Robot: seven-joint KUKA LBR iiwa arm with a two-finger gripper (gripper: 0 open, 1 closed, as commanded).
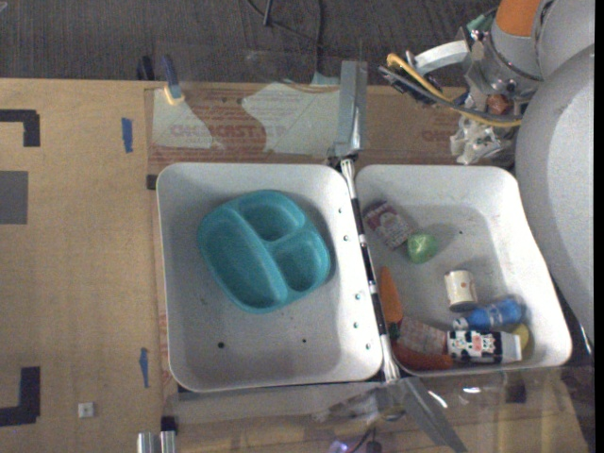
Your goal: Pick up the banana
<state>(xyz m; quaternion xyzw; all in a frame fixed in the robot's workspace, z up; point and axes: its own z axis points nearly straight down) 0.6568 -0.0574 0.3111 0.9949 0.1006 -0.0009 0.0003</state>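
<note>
A pale yellow sliver (525, 341) peeks out at the near right corner of the right bin (491, 189), beside a blue object (497, 312) and a black-and-white carton (483, 345). I cannot tell whether it is the banana. My gripper (475, 142) hangs just beyond the right bin's far rim, below the orange-banded wrist (525, 3) and a bundle of cables (425, 78). It is above none of the bin's objects.
The right bin also holds a small packet (387, 223), a green round fruit (422, 246), a white cylinder (461, 289), an orange carrot (389, 295) and a red item (420, 355). A teal divided plate (265, 248) lies in the left bin (189, 328). The grey arm (566, 177) overhangs the right bin's right side.
</note>
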